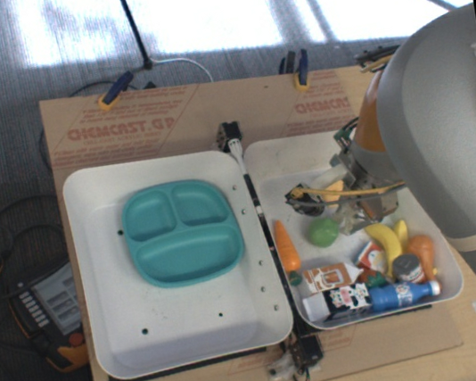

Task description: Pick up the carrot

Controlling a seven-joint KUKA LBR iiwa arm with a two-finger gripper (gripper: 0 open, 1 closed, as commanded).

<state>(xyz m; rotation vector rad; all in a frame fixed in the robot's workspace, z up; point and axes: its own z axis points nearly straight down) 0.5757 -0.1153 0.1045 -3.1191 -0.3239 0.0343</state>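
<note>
One fixed camera looks down at a slant from above the bench [76, 140], taking in both white bins [119, 341] fairly closely

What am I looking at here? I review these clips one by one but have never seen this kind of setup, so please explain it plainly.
One camera looks down at a slant on a bench with two shallow white bins. The big grey shape on the right is a robot arm; its gripper hangs over the right bin, and I cannot tell whether it holds anything. The left bin holds a teal divided plate. The right bin holds toy groceries: an orange carrot along its left wall, a green ball, a banana and a blue bottle. The carrot, which the arm should pick up, lies untouched.
</note>
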